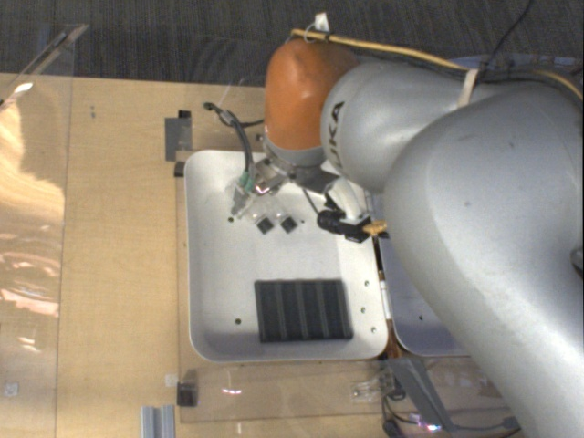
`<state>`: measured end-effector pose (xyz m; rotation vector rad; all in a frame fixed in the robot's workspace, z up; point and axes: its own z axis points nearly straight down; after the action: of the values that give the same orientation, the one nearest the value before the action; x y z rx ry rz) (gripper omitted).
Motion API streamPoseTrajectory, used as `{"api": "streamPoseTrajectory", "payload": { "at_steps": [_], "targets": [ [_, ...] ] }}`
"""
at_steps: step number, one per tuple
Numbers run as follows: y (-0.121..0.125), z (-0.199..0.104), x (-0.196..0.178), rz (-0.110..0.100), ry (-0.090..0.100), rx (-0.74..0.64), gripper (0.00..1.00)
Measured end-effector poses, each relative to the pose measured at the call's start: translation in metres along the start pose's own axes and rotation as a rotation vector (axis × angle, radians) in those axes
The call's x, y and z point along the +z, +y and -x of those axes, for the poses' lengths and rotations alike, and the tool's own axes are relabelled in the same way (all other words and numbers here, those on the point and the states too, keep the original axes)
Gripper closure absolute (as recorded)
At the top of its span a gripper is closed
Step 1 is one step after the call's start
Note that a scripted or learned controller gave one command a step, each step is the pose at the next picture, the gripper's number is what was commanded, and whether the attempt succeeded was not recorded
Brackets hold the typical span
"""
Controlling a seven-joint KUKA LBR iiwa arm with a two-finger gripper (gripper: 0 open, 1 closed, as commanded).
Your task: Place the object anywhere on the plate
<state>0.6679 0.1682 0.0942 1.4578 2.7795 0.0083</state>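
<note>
Wooden tabletop (100,272) bears a white bin (210,272); fingers (277,224) spread open, ridged black plate (302,309) just beyond.

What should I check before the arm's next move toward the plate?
1. Plate located: ok. A dark ribbed plate lies near the front of the left bin.
2. Plate surface free: ok, nothing rests on its ribs.
3. Gripper position: ok. The gripper hangs over the bin's far half, apart from the plate.
4. Object in the grasp: cannot tell. Small greenish parts show beside the wrist, but nothing is seen between the fingers.
5. Path to the plate: ok, bare white floor lies between gripper and plate.
6. Right bin: cannot tell, the arm covers most of it.
</note>
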Motion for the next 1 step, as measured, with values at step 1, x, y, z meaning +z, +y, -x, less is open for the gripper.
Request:
{"api": "streamPoseTrajectory", "payload": {
  "at_steps": [1],
  "targets": [
    [0.0336,-0.0444,-0.144,0.004,-0.002,-0.212,1.0]
  ]
}}
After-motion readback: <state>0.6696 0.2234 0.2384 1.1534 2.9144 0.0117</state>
